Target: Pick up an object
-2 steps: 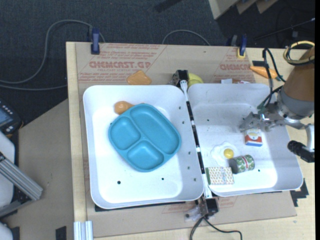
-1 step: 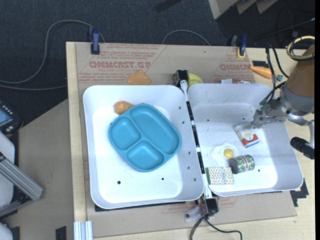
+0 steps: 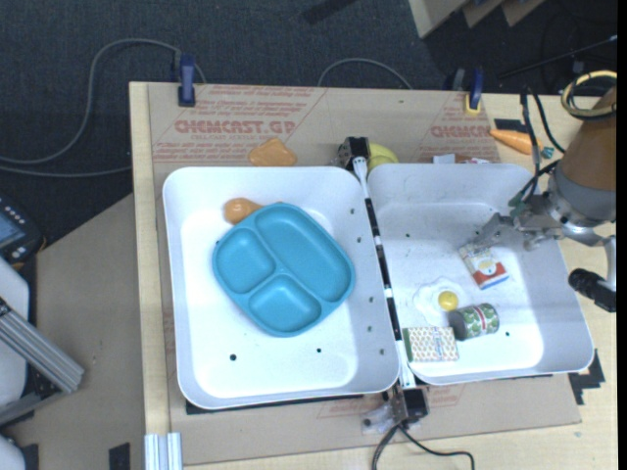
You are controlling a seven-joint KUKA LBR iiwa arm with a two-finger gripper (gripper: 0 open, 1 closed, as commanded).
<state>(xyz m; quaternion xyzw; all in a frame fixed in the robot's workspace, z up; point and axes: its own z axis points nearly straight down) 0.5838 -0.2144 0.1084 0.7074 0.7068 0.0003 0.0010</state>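
- At the lower edge of the right white bin [image 3: 549, 355] you see a small patterned flat packet [image 3: 431, 344], with a green can lying on its side [image 3: 475, 320] just beside it, up and to the right.
- Just above those, you find a toy fried egg, white with a yellow yolk [image 3: 438, 300], touching the can's left end.
- Higher, near the bin's middle, a small white-and-red carton [image 3: 484, 267] lies flat.
- In the left white bin [image 3: 196, 292] you see a blue three-compartment plastic plate [image 3: 282, 268], with an orange rounded object [image 3: 238, 209] tucked at its upper-left edge.
- The jaws [image 3: 490, 235] hang just above the carton, reaching in from the right; whether they are open or closed, you cannot tell.
- Beyond the bins, on the table [image 3: 294, 116], an orange lump [image 3: 272, 152] and a yellow object [image 3: 380, 155] rest.
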